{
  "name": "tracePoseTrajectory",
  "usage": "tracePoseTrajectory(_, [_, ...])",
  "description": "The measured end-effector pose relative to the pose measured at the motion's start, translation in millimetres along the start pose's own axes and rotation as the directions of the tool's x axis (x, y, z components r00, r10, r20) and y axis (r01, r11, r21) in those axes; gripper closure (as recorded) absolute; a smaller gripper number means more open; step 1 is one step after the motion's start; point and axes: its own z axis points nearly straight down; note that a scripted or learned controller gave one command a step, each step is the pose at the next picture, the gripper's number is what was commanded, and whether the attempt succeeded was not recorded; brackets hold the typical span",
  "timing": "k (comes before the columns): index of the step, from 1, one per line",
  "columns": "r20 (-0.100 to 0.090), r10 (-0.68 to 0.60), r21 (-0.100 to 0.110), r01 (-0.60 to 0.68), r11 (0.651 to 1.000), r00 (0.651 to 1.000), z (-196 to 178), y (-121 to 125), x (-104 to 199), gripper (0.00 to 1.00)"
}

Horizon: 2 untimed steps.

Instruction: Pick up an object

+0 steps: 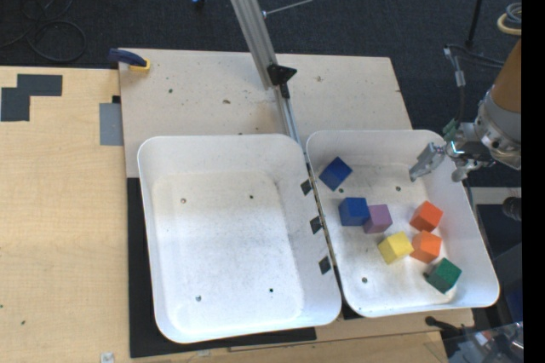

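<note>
— Count?
— Two bins (226,327) on the desk (196,93); seven blocks, all in the right one: two blue (335,173), two orange (427,216), one purple (378,218), one yellow (394,247), one green (443,274) (nearest the front corner).
— Gripper (438,159)?
— Over the right bin's far right edge; fingers spread, holding nothing.

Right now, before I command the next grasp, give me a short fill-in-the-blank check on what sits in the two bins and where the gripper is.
1. All the small coloured cubes lie in the ____ shallow white bin.
2. The purple cube touches a ____ cube.
3. There are ____ orange cubes.
4. The two-finger gripper hangs over the bin's ____ edge.

Missing words: right; blue; two; right
</note>
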Motion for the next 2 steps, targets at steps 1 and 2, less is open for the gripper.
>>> tracePoseTrajectory(1, [0.002,-0.002,-0.004,0.002,1.000,1.000,-3,1,0,0.00])
tracePoseTrajectory(2, [0.001,0.001,0.000,-0.001,1.000,1.000,41,-1,-2,0.00])
